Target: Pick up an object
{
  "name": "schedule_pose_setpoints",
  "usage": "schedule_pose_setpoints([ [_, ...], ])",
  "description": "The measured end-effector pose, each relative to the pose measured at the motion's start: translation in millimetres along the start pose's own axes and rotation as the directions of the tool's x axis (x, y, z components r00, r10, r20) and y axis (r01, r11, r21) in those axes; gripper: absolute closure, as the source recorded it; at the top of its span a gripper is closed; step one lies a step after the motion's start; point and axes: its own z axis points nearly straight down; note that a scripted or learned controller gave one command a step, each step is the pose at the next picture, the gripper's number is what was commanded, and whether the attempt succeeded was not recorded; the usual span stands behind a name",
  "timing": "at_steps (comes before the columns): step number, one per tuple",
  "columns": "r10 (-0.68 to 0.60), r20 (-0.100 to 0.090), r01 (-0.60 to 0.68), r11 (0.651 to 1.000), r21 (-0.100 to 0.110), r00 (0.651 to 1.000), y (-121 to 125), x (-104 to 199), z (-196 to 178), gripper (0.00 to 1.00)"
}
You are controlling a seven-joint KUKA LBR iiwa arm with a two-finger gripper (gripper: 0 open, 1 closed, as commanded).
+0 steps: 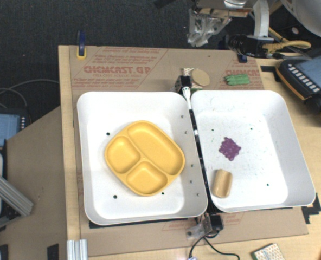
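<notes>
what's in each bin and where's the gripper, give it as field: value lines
left bin: yellow divided plate, three compartments
right bin: purple grape cluster near the middle; gold cup on its side near the front left corner
gripper: raised beyond the bins' far edge, nothing seen between its fingers
bench: brown board under both bins; green object behind the right bin

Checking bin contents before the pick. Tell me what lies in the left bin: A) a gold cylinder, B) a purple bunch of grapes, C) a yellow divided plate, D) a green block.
C: the yellow divided plate sits alone in the left bin, while the purple grapes and gold cylinder lie in the right bin.
</notes>
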Motion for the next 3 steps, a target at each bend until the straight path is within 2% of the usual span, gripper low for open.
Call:
schedule_pose_setpoints([
  [1, -0.013, -0.006, 0.013, 1.000, -0.002, 1.000, -1.7, 130.8, -52.6, 1.00],
  [2, -0.003, -0.005, 0.003, 1.000, -0.006, 1.000, -55.2, 129.5, -124.9, 1.00],
  [3, 0.000, 0.000, 0.000, 1.000, 0.004, 1.000, -53.2, 128.8, -118.1, 0.00],
])
